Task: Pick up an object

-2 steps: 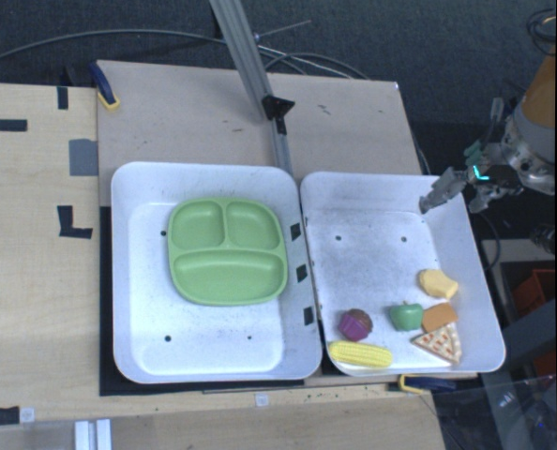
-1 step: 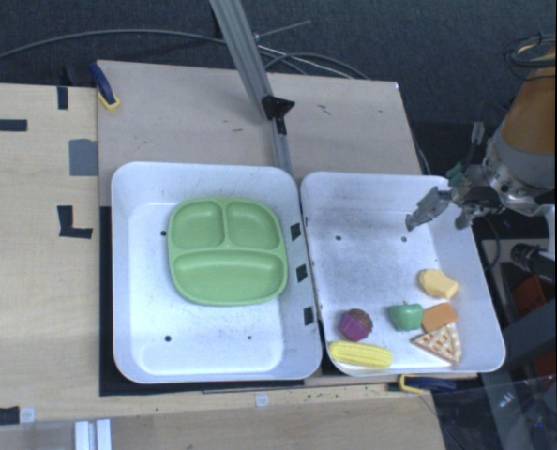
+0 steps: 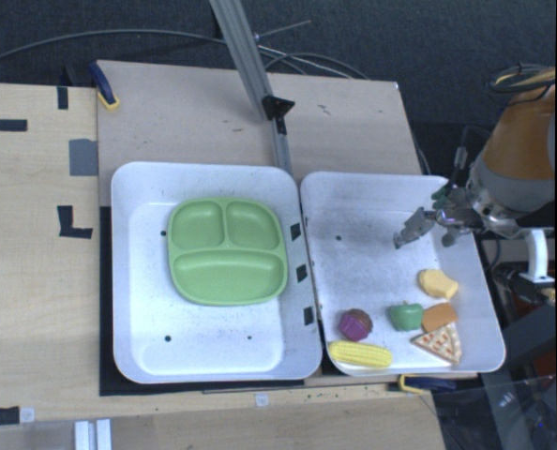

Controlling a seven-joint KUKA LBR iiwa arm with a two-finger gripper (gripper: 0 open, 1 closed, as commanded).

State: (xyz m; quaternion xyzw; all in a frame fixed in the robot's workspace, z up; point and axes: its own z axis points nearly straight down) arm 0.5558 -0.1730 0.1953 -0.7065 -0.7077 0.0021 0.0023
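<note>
Corn cob (image 3: 360, 353) lies on right bin's (image 3: 353, 204) near rim. Same bin: purple item (image 3: 356, 324), green item (image 3: 406, 316), orange piece (image 3: 438, 316), pizza slice (image 3: 439, 343), yellow piece (image 3: 437, 283), all clustered near corner. Left bin (image 3: 138, 336) holds green divided plate (image 3: 228, 251). Gripper (image 3: 431, 229) hovers over right bin, fingers spread, nothing between them.
</note>
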